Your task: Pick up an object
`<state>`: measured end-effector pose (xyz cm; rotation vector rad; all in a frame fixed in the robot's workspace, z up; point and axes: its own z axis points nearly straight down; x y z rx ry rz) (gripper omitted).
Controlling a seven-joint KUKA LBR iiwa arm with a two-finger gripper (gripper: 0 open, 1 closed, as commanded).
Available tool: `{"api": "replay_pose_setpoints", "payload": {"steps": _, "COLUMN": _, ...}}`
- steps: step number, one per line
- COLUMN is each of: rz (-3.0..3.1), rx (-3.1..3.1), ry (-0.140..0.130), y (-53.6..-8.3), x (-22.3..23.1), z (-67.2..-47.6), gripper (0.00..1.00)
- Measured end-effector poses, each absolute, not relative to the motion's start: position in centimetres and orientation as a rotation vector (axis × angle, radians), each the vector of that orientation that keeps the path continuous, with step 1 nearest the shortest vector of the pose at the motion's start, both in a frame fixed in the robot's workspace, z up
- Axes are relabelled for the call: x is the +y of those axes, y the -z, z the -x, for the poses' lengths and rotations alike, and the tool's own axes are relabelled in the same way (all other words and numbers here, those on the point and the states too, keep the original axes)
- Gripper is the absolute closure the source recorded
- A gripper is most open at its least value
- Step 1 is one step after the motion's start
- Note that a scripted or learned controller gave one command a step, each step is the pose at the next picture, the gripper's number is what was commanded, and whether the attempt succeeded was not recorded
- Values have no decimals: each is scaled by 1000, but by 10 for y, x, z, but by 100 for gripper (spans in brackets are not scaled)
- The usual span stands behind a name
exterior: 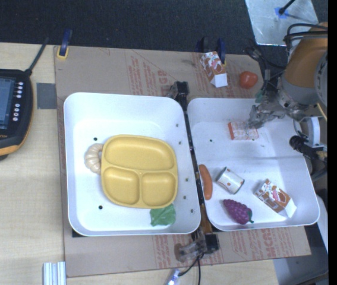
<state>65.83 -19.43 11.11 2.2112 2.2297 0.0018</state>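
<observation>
While we scan from the near edge of the tabletop [25, 206] outward, we meet first the left bin [79, 218] with its yellow divided plate [138, 170] and a green scrap [163, 216] at the front. Beside it, the right bin [302, 218] holds grapes [238, 210], a small carton [273, 196], a silver can [230, 180] and a carrot [205, 181] against its left wall. Farther back in that bin lies a small flat packet [242, 131], its long axis running roughly left to right across the view. Our hand [261, 116] hangs just above and to the right of it, close to the packet's right end. Whether the hand is spread or closed, we cannot tell; nothing visibly sits in it. We judge the packet the likeliest target, a short drop away toward the lower left. Beyond the bins sit another carton [214, 67] and a red tomato [248, 79].
</observation>
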Motion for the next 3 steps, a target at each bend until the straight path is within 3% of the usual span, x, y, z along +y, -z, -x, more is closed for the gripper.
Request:
{"api": "replay_pose_setpoints", "payload": {"steps": 1, "rz": -2211, "rx": 2230, "ry": -1, "y": -111, "x": -194, "z": -658, "gripper": 0}}
{"api": "replay_pose_setpoints", "payload": {"steps": 2, "rz": -2207, "rx": 2233, "ry": 0, "y": -122, "x": -195, "z": -659, "gripper": 100}}
{"api": "replay_pose_setpoints", "payload": {"steps": 3, "rz": -2207, "rx": 2234, "ry": 0, "y": -122, "x": -195, "z": -659, "gripper": 0}}
